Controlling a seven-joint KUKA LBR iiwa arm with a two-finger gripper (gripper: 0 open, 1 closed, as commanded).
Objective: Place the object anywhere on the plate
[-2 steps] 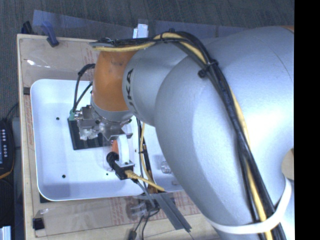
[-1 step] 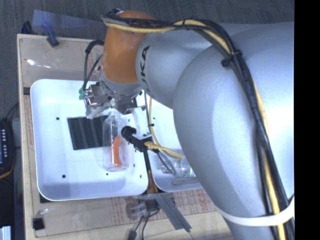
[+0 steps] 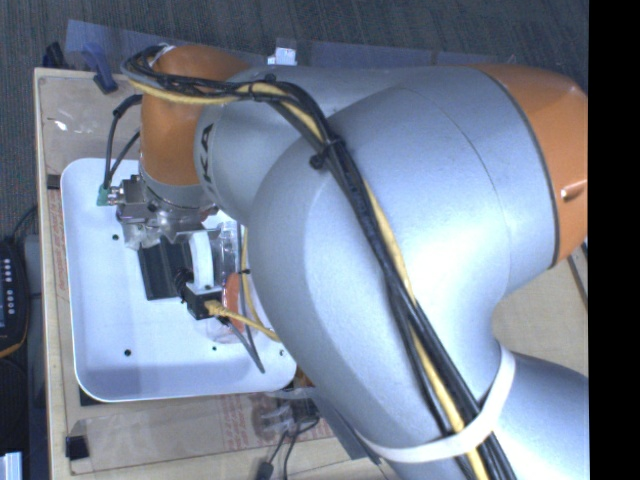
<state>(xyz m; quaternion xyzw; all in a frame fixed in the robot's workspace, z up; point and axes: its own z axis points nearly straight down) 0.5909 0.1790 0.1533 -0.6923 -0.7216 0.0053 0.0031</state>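
Arm: grey arm with orange band, reaching in from the right and covering most of the table.
Hand: the hand hangs low over the left white bin; released or clenched, cannot tell.
Object: a small orange-red thing just right of the hand, partly hidden by the arm.
Plate: a clear rim beside the object, mostly hidden.

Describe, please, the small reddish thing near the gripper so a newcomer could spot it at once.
Start at the shallow white bin on the view's left. Follow the big grey arm down to its black gripper. Just right of that, at the arm's edge, sits a small orange-red object, the single warm-coloured patch against the white; the arm hides its full shape.
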